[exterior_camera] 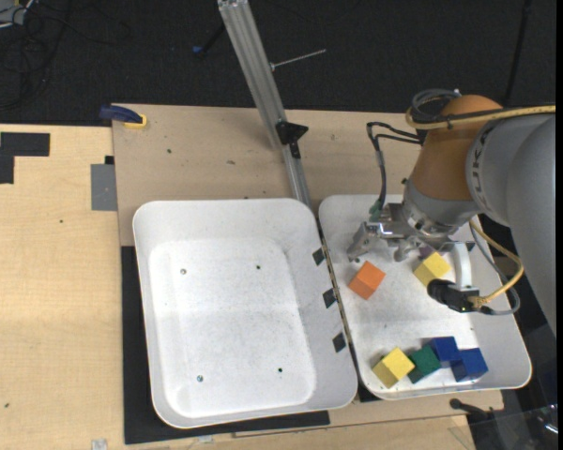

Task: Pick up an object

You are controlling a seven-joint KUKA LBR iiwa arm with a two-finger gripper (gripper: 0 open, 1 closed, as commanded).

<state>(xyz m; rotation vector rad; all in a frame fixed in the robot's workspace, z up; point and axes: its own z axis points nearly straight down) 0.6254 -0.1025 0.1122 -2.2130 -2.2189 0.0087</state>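
The right bin (342, 216) holds several small blocks. An orange block (366, 279) lies near its left wall, and a yellow block (432, 268) lies to the right of it. At the bin's front edge, a second yellow block (392, 367), a green block (423, 362) and two blue blocks (444, 349) (469, 364) sit in a cluster. My gripper (391, 245) hangs low over the back half of this bin, just behind the orange block and the first yellow block. The wrist above hides its underside.
The left bin (169, 228) sits beside the right one, with black clips (329, 296) along the shared wall. A slanted aluminium bar (263, 82) rises behind the bins. A black cable (493, 298) loops from the wrist over the right bin's right side.
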